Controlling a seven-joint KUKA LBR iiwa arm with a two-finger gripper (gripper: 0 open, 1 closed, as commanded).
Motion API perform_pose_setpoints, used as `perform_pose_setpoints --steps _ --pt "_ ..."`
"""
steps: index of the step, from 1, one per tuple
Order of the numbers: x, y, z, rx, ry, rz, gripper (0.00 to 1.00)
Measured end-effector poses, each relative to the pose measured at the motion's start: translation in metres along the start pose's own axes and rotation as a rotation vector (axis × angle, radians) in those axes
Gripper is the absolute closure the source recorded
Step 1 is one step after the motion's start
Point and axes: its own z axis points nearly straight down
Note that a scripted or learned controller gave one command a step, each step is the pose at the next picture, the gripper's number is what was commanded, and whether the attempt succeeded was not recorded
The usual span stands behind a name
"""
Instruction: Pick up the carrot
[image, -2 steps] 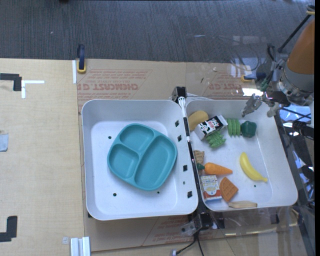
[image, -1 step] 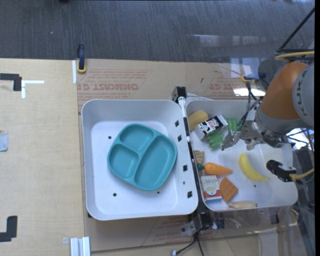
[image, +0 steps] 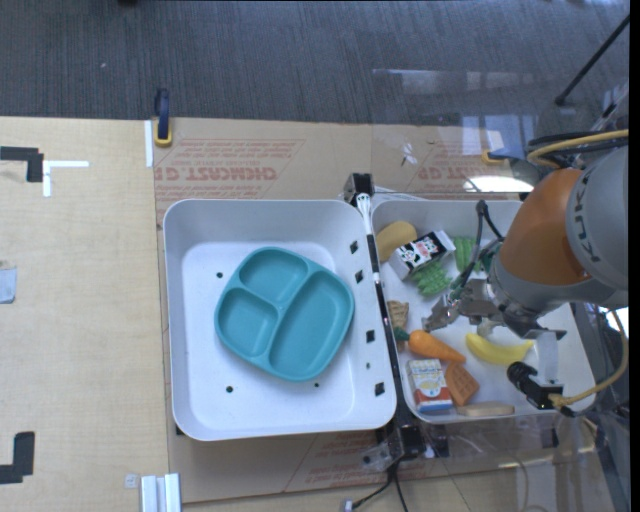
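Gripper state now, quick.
Gripper: open, holding nothing, poised just above the carrot in the right bin.

The arm (image: 590, 240) was a chunky rounded thing, grey shell up top with a big glossy orange band (image: 540, 235) below it. Under the band sat a darker grey wrist section leading into a silvery metal gripper (image: 452, 308) with thin parts. A yellow cable (image: 580, 143) ran along its upper side, plus some black cabling lower down.
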Motion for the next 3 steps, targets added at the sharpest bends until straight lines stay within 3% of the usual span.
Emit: perform_pose_setpoints --steps 2,3 --pt "0.01 -0.03 0.001 0.002 0.003 0.549 0.0" --pt "0.01 -0.046 0.0 0.002 0.004 0.667 0.0"
